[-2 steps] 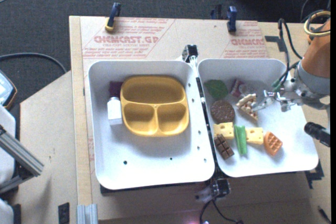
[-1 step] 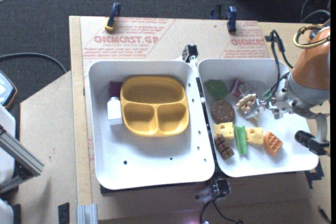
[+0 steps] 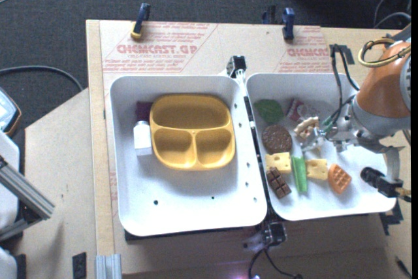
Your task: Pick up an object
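At the right bin's (image 3: 366, 206) near edge lie a waffle piece (image 3: 338, 178), a green stick (image 3: 299, 173) and a chocolate block (image 3: 279, 183). Farther in, the gripper (image 3: 322, 134) hangs low, and I cannot tell whether it is open or closed. The likeliest target, a pale lumpy piece (image 3: 304, 127) with no clear long axis, lies just beside it at nine o'clock.

Bench (image 3: 196, 42) with two white bins (image 3: 130, 160) side by side.

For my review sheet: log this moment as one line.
gripper: over right bin, near food pieces | grasp: cannot tell | yellow tray: left bin
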Robot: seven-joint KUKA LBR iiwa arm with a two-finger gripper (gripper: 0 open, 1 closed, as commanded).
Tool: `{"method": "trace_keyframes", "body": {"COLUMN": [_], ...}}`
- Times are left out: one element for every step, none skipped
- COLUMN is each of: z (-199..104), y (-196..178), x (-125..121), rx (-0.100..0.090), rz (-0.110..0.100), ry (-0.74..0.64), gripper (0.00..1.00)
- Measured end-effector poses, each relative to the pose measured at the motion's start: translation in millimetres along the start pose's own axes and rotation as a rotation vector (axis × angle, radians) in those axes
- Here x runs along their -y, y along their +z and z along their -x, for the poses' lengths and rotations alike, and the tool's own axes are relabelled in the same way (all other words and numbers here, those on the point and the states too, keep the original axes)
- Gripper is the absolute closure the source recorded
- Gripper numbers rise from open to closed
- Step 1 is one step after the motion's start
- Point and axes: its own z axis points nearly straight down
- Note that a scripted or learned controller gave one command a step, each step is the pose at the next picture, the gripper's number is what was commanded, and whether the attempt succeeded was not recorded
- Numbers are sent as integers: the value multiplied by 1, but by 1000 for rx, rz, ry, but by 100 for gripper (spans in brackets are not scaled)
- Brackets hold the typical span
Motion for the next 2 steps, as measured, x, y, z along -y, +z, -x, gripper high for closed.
{"method": "trace_keyframes", "body": {"z": [1, -6], "y": [-12, -72], "x": [-1, -7], "rx": [2, 5], "rz": [4, 11], "ry": [1, -2], "gripper": [100, 100]}}
